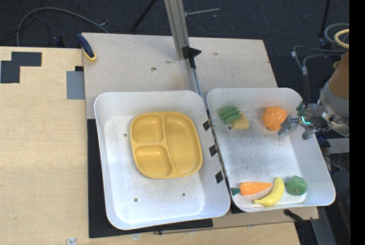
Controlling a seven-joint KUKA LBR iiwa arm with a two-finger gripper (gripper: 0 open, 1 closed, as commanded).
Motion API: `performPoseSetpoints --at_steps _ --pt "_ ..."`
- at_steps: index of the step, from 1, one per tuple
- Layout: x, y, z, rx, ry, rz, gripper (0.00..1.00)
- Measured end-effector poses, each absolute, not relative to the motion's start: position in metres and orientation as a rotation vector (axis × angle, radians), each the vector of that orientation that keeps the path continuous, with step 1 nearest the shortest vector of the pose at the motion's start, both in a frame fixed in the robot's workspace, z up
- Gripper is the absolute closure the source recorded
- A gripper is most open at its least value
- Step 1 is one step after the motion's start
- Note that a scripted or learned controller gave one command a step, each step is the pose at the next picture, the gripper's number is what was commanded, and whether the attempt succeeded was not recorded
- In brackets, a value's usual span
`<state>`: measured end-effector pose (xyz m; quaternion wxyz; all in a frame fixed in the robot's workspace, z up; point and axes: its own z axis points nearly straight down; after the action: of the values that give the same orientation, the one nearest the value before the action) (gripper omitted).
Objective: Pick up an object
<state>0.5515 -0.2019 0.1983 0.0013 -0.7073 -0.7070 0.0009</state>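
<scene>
Dark carpet with loose cables surrounds the counter [137,56], which carries 2 white bins side by side. We record a yellow divided plate [166,144] in the left bin [114,192]. We find 5 toy foods in the right bin [319,181]: a green item [229,113] at the upper left, an orange fruit [274,117] to its right, and a carrot [254,187], banana [272,193] and green pepper [296,185] along the lower edge. We note the gripper [292,125] low over the right bin's right side, just beside the orange fruit; its jaws grip nothing we can see, and we cannot tell how far apart they stand.
</scene>
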Motion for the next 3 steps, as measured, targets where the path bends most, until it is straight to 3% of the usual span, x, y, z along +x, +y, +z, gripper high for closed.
performPoseSetpoints --at_steps 1,2,3 --pt "0.552 -0.202 0.199 -2.221 -2.22 0.001 0.0" --pt "0.552 -0.203 0.135 -2.216 -2.216 0.006 0.0" --pt "0.553 -0.204 0.102 -2.222 -2.224 -0.001 0.0"
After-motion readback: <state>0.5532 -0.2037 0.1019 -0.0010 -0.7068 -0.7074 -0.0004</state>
